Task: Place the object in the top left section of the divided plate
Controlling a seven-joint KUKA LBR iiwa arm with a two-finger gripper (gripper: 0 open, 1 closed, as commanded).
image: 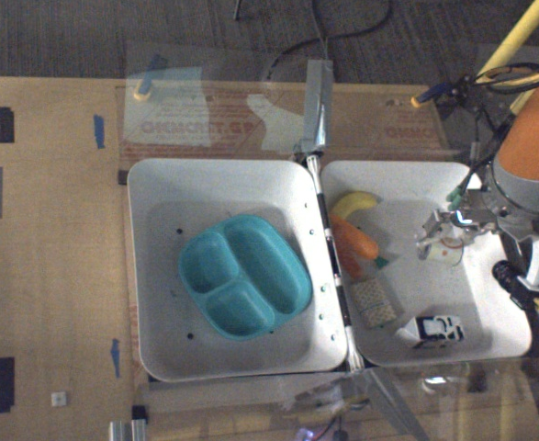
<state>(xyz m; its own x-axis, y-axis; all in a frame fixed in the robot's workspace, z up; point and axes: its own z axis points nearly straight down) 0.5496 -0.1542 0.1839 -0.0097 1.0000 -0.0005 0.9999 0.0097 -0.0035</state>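
A teal divided plate (244,275) lies in the left bin (154,200), with three sections that hold nothing. In the right bin (489,329) lie a yellow banana (354,204), an orange carrot (355,241), a speckled beige block (375,301) and a small black-and-white object (437,328). My gripper (440,235) hangs low over the right bin's upper right part, right of the carrot. A small pale item (450,252) sits directly under it, partly hidden.
A metal divider (329,265) separates the two bins. The grey arm with its orange band (531,141) comes in from the right over the right bin's edge. Cables and a yellow rod (517,30) lie beyond the bins at the upper right.
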